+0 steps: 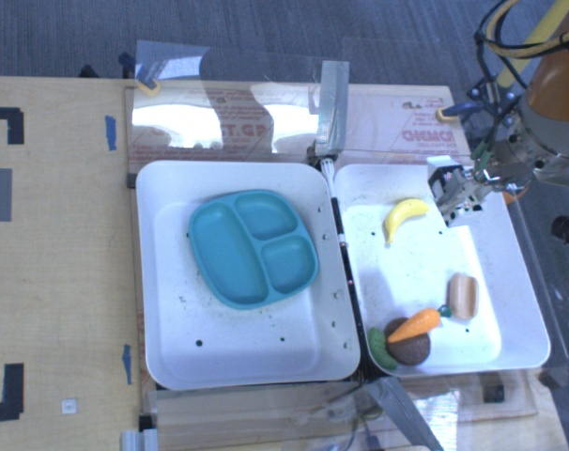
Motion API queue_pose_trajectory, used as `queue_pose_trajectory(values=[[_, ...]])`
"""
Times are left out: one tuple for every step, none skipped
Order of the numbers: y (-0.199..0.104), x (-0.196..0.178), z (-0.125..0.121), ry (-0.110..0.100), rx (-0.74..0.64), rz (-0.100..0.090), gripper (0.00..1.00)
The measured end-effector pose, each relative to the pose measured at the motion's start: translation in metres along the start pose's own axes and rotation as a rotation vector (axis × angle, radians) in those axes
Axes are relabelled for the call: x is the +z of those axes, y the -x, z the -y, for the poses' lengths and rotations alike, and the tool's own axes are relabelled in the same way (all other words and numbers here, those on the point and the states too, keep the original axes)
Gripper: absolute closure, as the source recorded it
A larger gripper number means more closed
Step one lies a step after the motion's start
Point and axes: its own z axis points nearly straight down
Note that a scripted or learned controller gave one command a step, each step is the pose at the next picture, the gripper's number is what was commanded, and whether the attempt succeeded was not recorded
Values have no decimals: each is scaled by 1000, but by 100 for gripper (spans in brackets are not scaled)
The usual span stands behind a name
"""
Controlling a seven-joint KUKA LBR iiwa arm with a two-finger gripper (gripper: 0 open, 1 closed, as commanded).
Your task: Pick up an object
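Note:
A yellow banana (404, 217) lies in the upper part of the right bin (519, 280). A hot dog in a bun (463, 296) rests lower right, and an orange carrot (415, 324) lies over a brown round piece (411, 348) with a green item (376, 343) at the bin's lower left corner. My gripper (456, 198) hovers at the bin's upper right, just right of the banana, with nothing seen between its fingers.
The left bin (162, 327) holds a teal divided plate (254, 247). A clear plastic panel (228, 111) and a grey post (331, 106) stand behind the bins. Cables (510, 26) loop at the upper right beside the arm.

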Motion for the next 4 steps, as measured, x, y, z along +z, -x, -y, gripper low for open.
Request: queue_pose_trajectory(values=[[-64,42,-17,-10,140,-5,100],[-79,115,16,-15,160,-4,100],[-97,77,35,-6,-49,-4,100],[-119,86,-4,-5,64,-2,100]])
